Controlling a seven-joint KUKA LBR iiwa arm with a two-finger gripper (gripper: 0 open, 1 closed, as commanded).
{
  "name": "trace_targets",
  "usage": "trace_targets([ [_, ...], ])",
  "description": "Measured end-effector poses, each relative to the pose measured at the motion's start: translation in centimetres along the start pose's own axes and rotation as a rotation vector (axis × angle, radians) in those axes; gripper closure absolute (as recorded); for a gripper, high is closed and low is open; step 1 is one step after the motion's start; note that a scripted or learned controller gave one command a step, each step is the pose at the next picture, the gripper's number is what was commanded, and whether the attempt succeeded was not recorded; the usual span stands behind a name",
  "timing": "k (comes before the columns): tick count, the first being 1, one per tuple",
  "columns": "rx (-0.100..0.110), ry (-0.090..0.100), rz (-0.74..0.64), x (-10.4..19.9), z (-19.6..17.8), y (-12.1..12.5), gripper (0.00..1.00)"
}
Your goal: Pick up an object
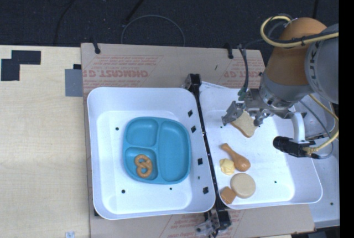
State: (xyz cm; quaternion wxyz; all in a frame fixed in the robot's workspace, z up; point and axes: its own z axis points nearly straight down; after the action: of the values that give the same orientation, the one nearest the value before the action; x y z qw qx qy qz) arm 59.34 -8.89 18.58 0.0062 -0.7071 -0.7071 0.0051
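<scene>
My gripper hangs over the upper middle of the right bin. A tan slice of bread sits between its two dark fingers, and the gripper is shut on it. Below it on the bin floor lie a brown drumstick, a small yellow piece, a round tan bun and a small orange piece.
The left bin bears a blue divided plate with a pretzel in its lower left compartment. A black divider runs between the bins. A black cable end juts over the right bin's right side.
</scene>
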Motion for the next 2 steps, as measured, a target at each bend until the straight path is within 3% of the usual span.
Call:
trace_targets([
  [1,-0.015,-0.001,-0.002,0.0,-0.8,0.3,0.0],
  [2,-0.01,-0.001,0.0,-0.4,3.6,0.3,0.0],
])
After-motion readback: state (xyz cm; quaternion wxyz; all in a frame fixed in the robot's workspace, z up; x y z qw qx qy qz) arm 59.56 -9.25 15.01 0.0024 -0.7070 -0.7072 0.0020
